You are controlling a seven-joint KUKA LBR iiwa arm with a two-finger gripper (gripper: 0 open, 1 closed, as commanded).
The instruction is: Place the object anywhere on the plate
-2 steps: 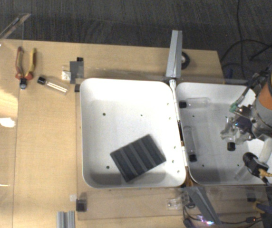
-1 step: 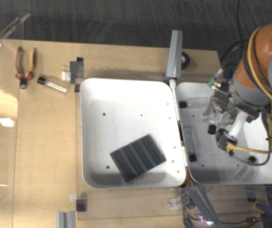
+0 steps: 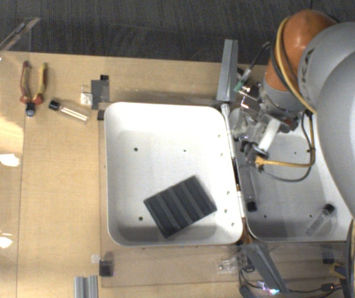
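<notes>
A grey arm with an orange band reaches in over a wooden tabletop (image 3: 53, 197) that carries two shallow white bins side by side. Its claw (image 3: 250, 143) hangs above the near-left corner of the right bin (image 3: 289, 219), close to the wall the two bins share; whether the claw is wide or narrow cannot be told, and nothing is seen in its grip.

One dark ribbed rectangular block (image 3: 180, 206), the single object in the left bin (image 3: 134, 135), lies flat well to the left of the claw and nearer the front edge of the bench than it. The block's long axis runs diagonally, its far end angled up toward the claw's side and its near end pointing toward the left bin's front-left corner. The ribs run along that same diagonal.

One small dark item (image 3: 328, 210) sits in the right bin, to the right of the claw and toward the front.

Far to the left of the claw, beyond the left bin, lie one pair of red-handled pliers (image 3: 32, 87) and one small clear tube with a dark cap (image 3: 67, 109).
</notes>
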